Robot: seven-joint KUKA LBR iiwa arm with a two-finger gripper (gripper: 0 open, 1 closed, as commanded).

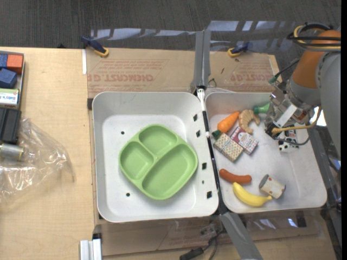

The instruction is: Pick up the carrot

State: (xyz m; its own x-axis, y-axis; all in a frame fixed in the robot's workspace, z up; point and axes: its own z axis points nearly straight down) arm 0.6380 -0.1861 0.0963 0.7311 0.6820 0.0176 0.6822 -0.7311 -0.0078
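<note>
Quick count of what's on the bench: two white bins, a left bin (103, 161) and a right bin (309, 183). One green divided plate (158, 162) with three compartments sits in the left one. The right one has one carrot (228, 121), one banana (250, 195), one red sausage (235, 175), two small boxes, a checkered box (228, 147) and a pink box (244, 140), plus one white mug (271, 187). One crumpled clear plastic bag (30, 156) far left.

Even overhead lighting, soft faint shadows, mild glare on the white bins (103, 161), slightly grainy, sharp focus
</note>
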